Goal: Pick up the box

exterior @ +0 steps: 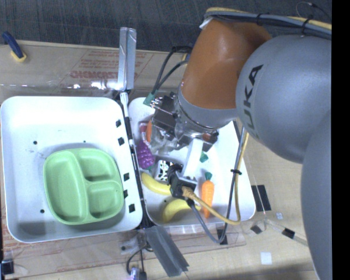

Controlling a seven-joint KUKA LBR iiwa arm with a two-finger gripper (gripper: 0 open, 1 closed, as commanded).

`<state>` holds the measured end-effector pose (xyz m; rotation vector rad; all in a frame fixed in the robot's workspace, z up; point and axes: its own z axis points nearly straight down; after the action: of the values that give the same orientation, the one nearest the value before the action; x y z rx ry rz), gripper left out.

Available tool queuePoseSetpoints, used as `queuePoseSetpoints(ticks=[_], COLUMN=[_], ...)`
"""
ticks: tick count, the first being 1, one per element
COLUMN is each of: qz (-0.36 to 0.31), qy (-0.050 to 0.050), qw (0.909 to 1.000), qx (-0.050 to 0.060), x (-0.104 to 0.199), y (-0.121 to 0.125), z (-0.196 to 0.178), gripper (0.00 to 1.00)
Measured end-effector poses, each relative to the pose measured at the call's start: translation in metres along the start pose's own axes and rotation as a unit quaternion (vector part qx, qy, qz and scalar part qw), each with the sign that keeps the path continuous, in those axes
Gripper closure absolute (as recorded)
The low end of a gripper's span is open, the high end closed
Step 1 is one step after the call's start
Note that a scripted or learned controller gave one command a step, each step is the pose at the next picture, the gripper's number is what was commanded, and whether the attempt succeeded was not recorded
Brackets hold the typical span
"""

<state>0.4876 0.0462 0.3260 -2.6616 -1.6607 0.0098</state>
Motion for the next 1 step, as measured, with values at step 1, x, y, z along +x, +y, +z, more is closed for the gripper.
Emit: queuePoseSetpoints(ticks=[1], qz=[-0.001], qy=[0.000], qw=[1.0000], qx=[0.000], x=[0.0004], y=[-0.0003], z=[0.0002], gripper=[0.00])
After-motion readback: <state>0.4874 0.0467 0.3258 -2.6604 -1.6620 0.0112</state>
